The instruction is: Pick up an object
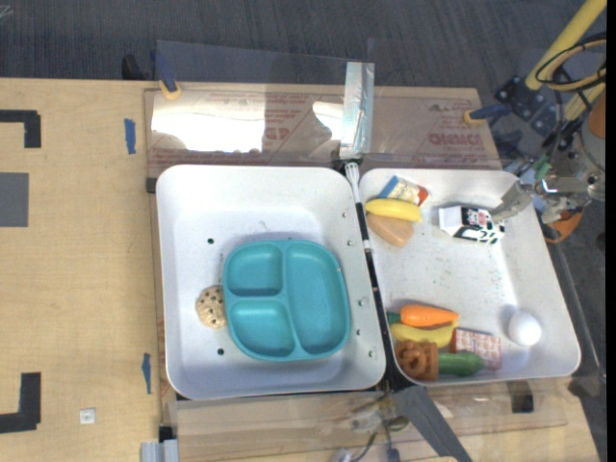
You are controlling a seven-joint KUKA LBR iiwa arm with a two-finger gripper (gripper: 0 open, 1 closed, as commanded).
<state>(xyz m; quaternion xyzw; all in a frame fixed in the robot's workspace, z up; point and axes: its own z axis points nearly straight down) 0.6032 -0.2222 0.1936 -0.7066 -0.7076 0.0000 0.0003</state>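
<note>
the nearest thing to the gripper (512,200) is a small white and black carton (471,222), lying in the far part of the right bin (553,296), just left of the gripper's tip. whether the jaws touch it or how far apart they stand i cannot tell; nothing is seen between them. left of the carton, by the bin's far left corner, a yellow banana (393,209) rests on a tan bread-like piece (390,229), with a small white packet (408,191) just behind. along the near edge of the same bin lie an orange carrot (429,315), a yellow piece (423,334) under it, a brown pretzel-like thing (419,359), a green vegetable (460,363), a pinkish wrapper (478,344) and a white ball (525,329) off to the right. the left bin (192,219) holds a teal divided plate (286,298) with a cookie (211,306) touching its left side. both bins sit on the wooden table (67,258). the arm (568,176) comes in from the right edge.
</note>
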